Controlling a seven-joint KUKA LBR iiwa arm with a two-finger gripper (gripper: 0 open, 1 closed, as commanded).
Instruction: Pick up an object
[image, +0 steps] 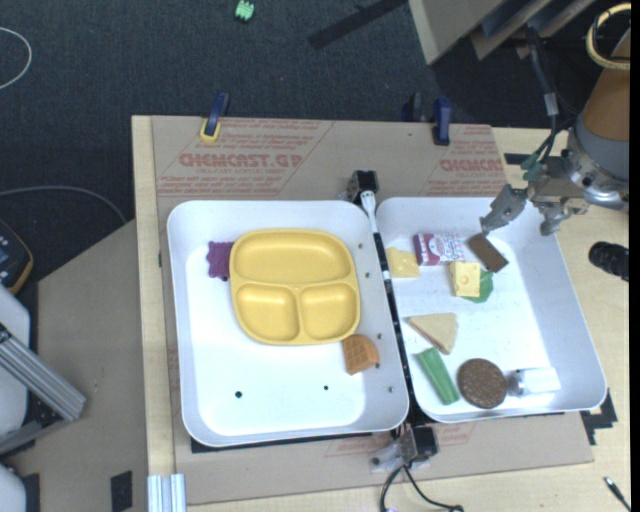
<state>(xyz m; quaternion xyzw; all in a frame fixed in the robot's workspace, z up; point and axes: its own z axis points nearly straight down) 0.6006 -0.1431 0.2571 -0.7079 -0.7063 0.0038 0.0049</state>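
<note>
- While the arm is reaching in over the right bin, the gripper is hovering above its far corner, jaws standing spread with nothing between them.
- Just below the left-hand jaw, a small brown slab is lying tilted on the bin floor, close to the jaw tip; whether they touch I cannot tell.
- Further out on that side, a pink-and-white packet and a yellow wedge are sitting side by side.
- Beneath the slab, a yellow block is resting against a green piece.
- Well below the jaws, a tan triangle, a green stick and a round brown disc are lying near the front wall.
- Far off to the side, the left bin is holding a yellow divided plate, with an orange-brown chunk touching its near corner.
</note>
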